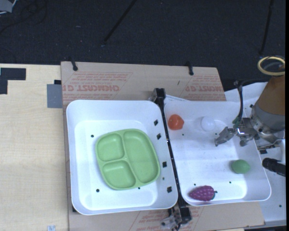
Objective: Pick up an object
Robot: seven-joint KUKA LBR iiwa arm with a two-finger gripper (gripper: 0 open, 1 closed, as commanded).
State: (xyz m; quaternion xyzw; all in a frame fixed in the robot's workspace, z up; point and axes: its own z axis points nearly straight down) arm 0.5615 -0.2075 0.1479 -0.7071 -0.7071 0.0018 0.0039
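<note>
Camera view puts my gripper (223, 137) over the right bin (260, 196), fingers spread and holding nothing. At its five o'clock lies a green ball (240, 166); I judge it light, smooth, prone to roll, best pinched across its middle.

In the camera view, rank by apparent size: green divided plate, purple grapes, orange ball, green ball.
1. Green divided plate, clearly largest.
2. Purple grapes.
3. Orange ball and green ball: look alike, no ranking.
</note>
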